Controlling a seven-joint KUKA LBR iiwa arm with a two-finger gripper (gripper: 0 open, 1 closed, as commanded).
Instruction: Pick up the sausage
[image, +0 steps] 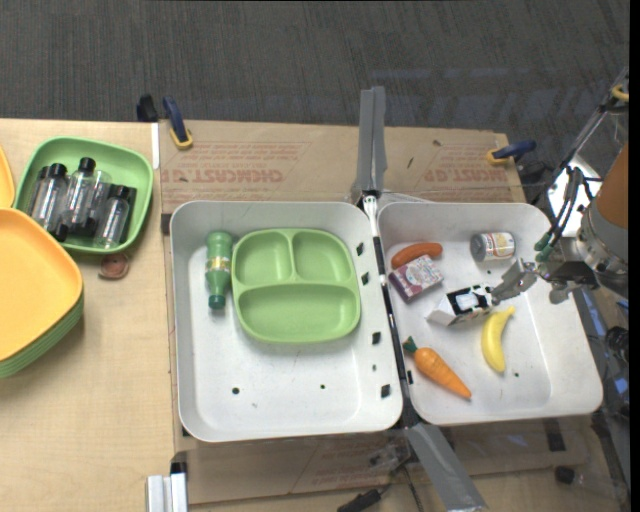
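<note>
— Two bins, and the job sits in the right-hand shallow white plastic bin (560, 400). Where exactly is the target?

— The short orange-red sausage (415, 253) lies near that bin's upper left corner, close to the divider, with the small maroon-and-white packet (416, 277) touching or just beside its lower edge.

— Which way does it run?

— Its long axis goes roughly left to right across the view, with the right end tipped slightly up. Both ends look rounded, so it has no real front.

— And the arm?

— The two-finger gripper (467, 301) hovers low over the middle of the bin, by a black-and-white object (464, 303). Whether its jaws are spread or closed, I cannot tell; I see nothing I could call held.

— What could go wrong?

— Judging from the layout, crowding. A descent slightly off could clip the packet or pinch it instead. Closing along the length rather than across it would likely let the round body squirt out. The bin wall leaves little room on the left, and the silver can (493, 244), curved yellow banana (495, 339) and orange carrot (441, 370) lie close by.
</note>
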